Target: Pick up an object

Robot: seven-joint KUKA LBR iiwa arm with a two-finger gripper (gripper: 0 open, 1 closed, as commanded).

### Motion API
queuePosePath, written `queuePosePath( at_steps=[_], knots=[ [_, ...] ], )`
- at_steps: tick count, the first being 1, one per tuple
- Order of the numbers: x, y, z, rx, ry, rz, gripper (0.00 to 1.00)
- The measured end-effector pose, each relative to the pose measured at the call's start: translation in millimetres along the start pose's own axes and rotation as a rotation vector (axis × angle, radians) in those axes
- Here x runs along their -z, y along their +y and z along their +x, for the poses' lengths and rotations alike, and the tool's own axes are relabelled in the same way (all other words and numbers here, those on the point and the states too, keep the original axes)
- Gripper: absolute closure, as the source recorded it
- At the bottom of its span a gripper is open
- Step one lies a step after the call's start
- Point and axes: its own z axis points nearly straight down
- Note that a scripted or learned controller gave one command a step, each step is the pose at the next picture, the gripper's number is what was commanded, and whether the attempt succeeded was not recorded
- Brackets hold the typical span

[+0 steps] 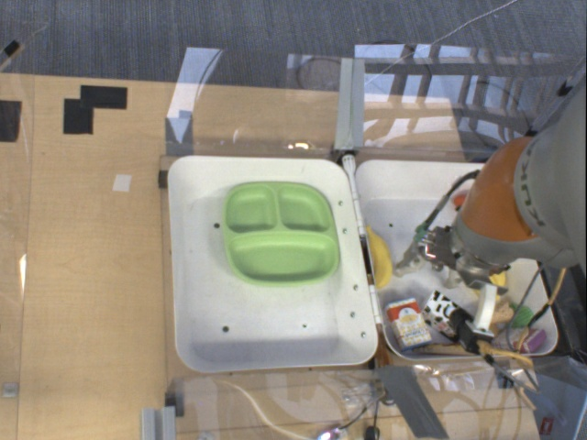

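End effector (463, 278), its state impossible to tell, hangs low inside the right bin (404, 183) beside a yellow banana (380, 258) and above small packaged items (410, 322), so no object looks lifted and the pick seems unfinished.

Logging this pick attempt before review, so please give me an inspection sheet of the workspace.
Surface: wooden bench bearing two white bins.
Job's things: right bin holds a banana, a small carton, a black-and-white toy and other small items.
Clutter: green tray in the left bin.
Grippers: gripper low over the right bin; jaws' state unclear.
Cables: black cable along the arm.
Surroundings: grey carpet beyond the bench.
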Motion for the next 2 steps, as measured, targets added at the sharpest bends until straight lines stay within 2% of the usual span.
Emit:
queuePosePath(
  at_steps=[1,2],
  knots=[
    [-1.2,34.0,-53.7,0.021,0.003,0.001,0.0],
    [23.5,-12.9,-46.8,-0.016,0.001,0.018,0.0]
  ],
)
